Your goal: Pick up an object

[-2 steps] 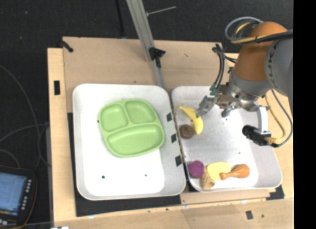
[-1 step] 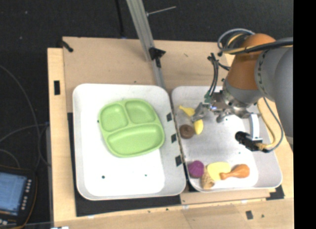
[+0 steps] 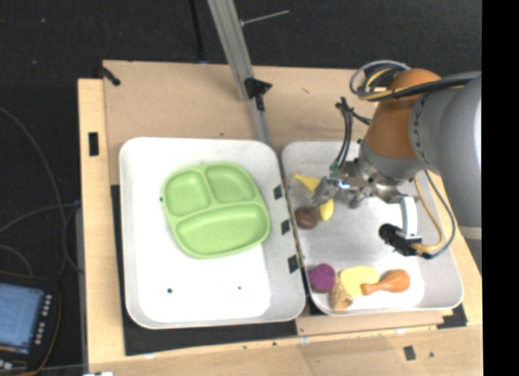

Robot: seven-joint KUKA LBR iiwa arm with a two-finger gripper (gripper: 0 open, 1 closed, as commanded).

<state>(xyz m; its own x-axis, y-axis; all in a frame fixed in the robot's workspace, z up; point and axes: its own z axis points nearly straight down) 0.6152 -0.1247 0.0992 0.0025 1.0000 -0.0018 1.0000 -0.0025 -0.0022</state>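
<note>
The gripper (image 3: 334, 190) hangs low in the right bin (image 3: 430, 285), right over the yellow banana (image 3: 312, 186); whether its jaws are spread, I cannot tell. A brown ball (image 3: 306, 217) sits just beside.

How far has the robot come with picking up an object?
Done: the gripper has reached the right bin and sits at the yellow piece and brown ball. In hand: nothing visibly lifted. Left: grasp and raise one; the purple ball and orange toy lie untouched.
</note>
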